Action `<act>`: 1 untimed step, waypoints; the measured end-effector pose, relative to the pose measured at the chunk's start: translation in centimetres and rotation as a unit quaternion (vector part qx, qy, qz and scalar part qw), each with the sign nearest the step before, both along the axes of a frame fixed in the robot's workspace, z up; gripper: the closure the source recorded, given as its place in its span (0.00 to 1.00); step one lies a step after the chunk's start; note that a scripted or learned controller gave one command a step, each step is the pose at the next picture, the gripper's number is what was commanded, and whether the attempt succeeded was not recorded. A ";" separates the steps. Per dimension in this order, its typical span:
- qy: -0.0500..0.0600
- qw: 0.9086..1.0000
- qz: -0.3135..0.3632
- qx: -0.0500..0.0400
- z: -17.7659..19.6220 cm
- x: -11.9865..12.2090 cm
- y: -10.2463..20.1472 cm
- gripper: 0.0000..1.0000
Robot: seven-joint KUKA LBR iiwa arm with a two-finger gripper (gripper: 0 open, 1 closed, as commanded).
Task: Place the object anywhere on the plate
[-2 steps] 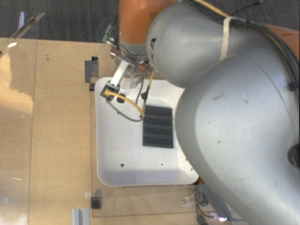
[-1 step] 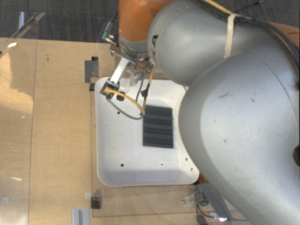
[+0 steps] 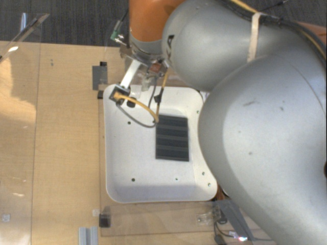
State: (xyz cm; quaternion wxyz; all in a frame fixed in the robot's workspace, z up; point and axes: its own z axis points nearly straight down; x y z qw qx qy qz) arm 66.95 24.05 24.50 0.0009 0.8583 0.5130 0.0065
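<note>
1. You are watching the end effector (image 3: pixel 150 75) hanging over the far edge of the white bin (image 3: pixel 127 182), just below the orange band (image 3: pixel 148 14). The wrist is masking its working end, so you cannot tell whether it is open or closed, or whether it is carrying anything.
2. The task's thing, as I am judging it, is the dark ribbed block (image 3: pixel 172 138). It is lying flat on the bin floor, right of centre and toward the far side. It is close to the end effector but apart from it, on the near side.
3. The grey arm (image 3: pixel 265 126) is covering the whole right side of the scene, so you cannot tell where the plate is sitting.
4. The block is looking thin and low. A descent that is slightly off could be pressing down on its top rather than closing around its edges, and it would then be sliding across the smooth floor.
5. The block's right edge is lying close under the arm. A push that way could be driving it toward the bin wall, where a grasp would have little room.
6. The end effector is working near the far rim, so a misjudged approach could be clipping that rim and jolting the bin on the counter (image 3: pixel 61 137).
</note>
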 end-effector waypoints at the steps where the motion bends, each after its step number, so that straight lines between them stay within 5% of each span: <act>1: 0.004 1.000 0.014 -0.001 -14.9 -4.9 -0.5 1.00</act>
